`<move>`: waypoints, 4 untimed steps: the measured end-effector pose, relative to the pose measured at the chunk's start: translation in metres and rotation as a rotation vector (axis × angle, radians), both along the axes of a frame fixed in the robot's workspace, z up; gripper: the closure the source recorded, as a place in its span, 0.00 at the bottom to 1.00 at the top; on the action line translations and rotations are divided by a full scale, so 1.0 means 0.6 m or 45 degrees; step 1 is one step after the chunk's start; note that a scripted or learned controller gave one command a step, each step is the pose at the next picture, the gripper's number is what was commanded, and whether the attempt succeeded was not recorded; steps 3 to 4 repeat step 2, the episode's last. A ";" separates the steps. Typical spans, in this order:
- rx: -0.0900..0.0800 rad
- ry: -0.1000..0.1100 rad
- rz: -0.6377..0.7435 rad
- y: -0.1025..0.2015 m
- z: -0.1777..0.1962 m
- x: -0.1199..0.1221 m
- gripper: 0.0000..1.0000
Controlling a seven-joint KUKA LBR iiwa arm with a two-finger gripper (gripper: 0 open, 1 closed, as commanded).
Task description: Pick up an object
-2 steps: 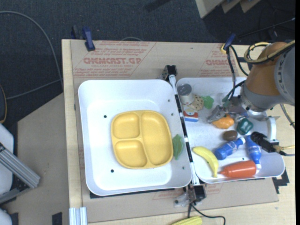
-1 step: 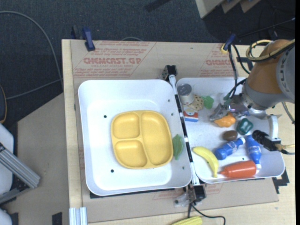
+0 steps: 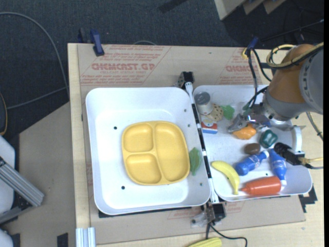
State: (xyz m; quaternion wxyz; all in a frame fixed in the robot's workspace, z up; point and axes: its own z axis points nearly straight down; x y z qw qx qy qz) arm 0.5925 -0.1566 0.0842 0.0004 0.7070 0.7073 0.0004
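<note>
two white bins side by side on a brown bench (image 3: 154,60). left bin (image 3: 103,112): holds a yellow divided plate (image 3: 154,152), three sections, lying flat near the middle. green leaf-like piece (image 3: 195,160) just beside the plate's right edge, against the bin's right wall.

right bin (image 3: 303,181): crowded. grey can (image 3: 202,102) at upper left, a small spotted beige block (image 3: 218,112) just beside it, a small green bit (image 3: 229,111) right of that. red-and-white flat piece (image 3: 208,126) below the can. orange object (image 3: 244,133) near the middle, brown lump (image 3: 252,148) below it, teal round piece (image 3: 268,138) to its right. two blue bottle-like things (image 3: 250,163) and (image 3: 278,164) lower down, close together. banana (image 3: 228,173) at lower left, curved, near the dividing wall. red carrot-like piece (image 3: 263,187) along the bottom edge, touching the banana's lower end or just beside it, hard to say.

arm (image 3: 295,86) reaches in from the right over the right bin, orange band above the wrist. gripper (image 3: 242,123) low in the bin, directly above the orange object and touching or nearly touching it. cannot tell grip state: metal tips blur into the clutter. nothing visibly held between them.
</note>
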 end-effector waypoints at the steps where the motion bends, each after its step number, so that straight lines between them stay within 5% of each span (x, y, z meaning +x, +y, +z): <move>1: 0.001 -0.004 0.004 0.132 0.170 -0.002 1.00; 2: 0.002 0.004 0.001 0.202 0.211 -0.059 1.00; 4: 0.002 0.004 0.001 0.202 0.211 -0.059 1.00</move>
